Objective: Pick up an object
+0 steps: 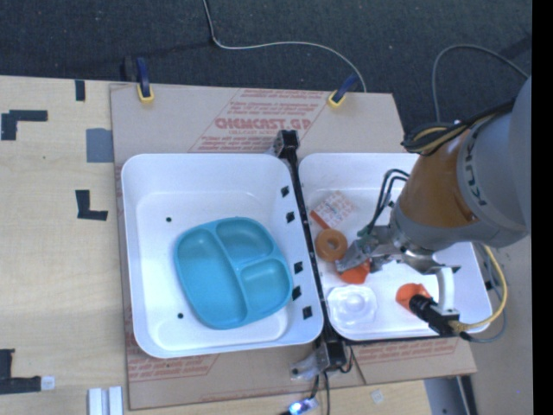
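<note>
- Two shallow white bins side by side on a brown board: left bin [138, 232], right bin [484, 296], with a black divider strip [298, 223] along their shared edge.
- Left bin holds a blue compartment tray [232, 271], three sections, lying flat and turned at an angle, near the bin's middle.
- Right bin holds several small items clustered toward its left half: a pale packet with red print [333, 207] toward the top, a brown ring-shaped piece [331, 245] just below it, an orange-red piece [352, 274] touching or just beside the ring's lower right, and a clear round lid-like item [352, 304] at the near edge.
- Another orange object [408, 295] lies further right, just beside a black fitting on the arm.
- Arm [471, 188] enters from the right, grey with orange band, bent down over the right bin.
- Gripper [367, 251] sits low, just right of the brown ring and above the orange-red piece; whether it touches either cannot be told.
- Gripper state: cannot tell from this angle; the tool's dark parts blur together.
- Two clamps, one at each far corner of the board: left clamp [143, 85], right clamp [343, 91].
</note>
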You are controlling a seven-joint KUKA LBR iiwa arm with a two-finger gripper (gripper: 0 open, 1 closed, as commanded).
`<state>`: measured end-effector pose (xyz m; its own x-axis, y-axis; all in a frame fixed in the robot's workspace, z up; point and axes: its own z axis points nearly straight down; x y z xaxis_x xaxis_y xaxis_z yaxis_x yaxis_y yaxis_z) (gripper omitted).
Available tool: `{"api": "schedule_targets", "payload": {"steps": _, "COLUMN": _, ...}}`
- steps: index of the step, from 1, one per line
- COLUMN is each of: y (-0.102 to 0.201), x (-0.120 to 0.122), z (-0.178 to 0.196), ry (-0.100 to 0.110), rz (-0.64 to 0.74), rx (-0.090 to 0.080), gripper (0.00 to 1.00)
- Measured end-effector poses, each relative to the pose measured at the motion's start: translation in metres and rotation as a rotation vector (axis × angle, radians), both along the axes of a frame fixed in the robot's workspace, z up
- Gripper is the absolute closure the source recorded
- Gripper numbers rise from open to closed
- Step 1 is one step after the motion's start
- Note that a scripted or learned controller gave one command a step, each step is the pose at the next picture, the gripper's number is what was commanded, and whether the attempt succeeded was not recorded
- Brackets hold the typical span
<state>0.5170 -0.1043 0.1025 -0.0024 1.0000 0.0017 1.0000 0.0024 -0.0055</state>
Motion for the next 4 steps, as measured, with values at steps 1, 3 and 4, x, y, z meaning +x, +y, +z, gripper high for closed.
{"api": "schedule_targets", "payload": {"steps": 1, "y": -0.001, "x": 0.0, "z": 0.041, "ry": -0.006, "rz": -0.001, "rx": -0.002, "gripper": 1.0}}
{"api": "schedule_targets", "payload": {"steps": 3, "y": -0.003, "x": 0.002, "z": 0.139, "ry": -0.008, "rz": -0.001, "rx": -0.002, "gripper": 1.0}}
{"api": "schedule_targets", "payload": {"steps": 4, "y": 0.052, "x": -0.009, "z": 0.143, "ry": -0.003, "rz": 0.002, "rx": 0.0, "gripper": 1.0}}
